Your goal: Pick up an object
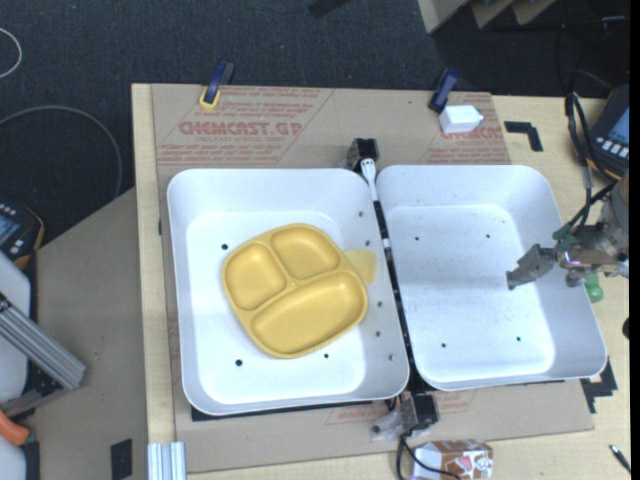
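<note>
One yellow plate (294,290) in left bin (190,298).
Gripper (530,266) over right bin's (470,193) right edge; finger state cannot be told.

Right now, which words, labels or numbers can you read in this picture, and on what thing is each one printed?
"CHEMCAST GP", red print on the brown board under the bins, upper left.
The same red print seems to repeat on the board at upper right, partly covered and too blurred to read.
Finer red lines around both prints: too small to read.
</note>
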Action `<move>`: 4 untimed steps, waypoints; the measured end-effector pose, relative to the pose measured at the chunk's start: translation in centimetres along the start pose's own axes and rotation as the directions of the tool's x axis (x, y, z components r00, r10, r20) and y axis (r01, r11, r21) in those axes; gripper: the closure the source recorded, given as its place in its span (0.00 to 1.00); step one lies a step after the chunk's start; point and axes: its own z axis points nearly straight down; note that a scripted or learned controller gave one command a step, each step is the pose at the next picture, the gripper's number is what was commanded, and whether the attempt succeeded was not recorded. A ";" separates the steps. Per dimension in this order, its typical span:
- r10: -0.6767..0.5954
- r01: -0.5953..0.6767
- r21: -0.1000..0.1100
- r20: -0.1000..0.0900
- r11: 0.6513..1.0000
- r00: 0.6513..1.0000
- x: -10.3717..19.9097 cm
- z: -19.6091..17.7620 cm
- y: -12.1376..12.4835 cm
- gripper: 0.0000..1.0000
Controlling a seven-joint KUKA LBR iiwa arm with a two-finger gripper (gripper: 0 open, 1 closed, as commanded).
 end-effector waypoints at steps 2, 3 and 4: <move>0.003 -0.003 -0.019 0.006 1.000 1.000 1.1 -31.0 -0.1 0.00; -0.001 0.001 -0.007 0.004 1.000 1.000 1.3 -31.3 0.0 1.00; -0.001 0.001 0.015 -0.004 1.000 1.000 3.4 -17.0 -0.2 1.00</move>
